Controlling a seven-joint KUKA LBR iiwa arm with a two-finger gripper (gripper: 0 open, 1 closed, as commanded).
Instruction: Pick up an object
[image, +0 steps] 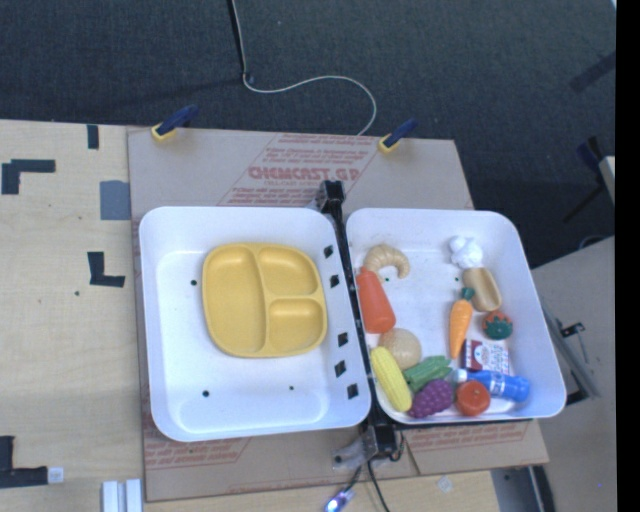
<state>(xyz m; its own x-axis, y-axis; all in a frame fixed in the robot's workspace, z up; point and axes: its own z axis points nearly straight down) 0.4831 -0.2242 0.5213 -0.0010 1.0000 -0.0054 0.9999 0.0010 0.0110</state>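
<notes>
Camera view slants down on the left bin (160, 300), which bears a yellow divided plate (265, 300), and the right bin (530, 290), crowded with toy food. Any of these could be picked. The corn (390, 378), grapes (432, 399) and green piece (428, 370) touch, so a grasp there would probably snag two or slip. The blue bottle (503, 386) partly covers a carton (487, 356), and the smaller pieces are hard to identify.

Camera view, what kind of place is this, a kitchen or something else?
Probably a robot test bench, not a kitchen: two white bins clamped side by side on a cardboard sheet, a yellow divided plate in the left one, and toy food like a plastic carrot in the right.
</notes>
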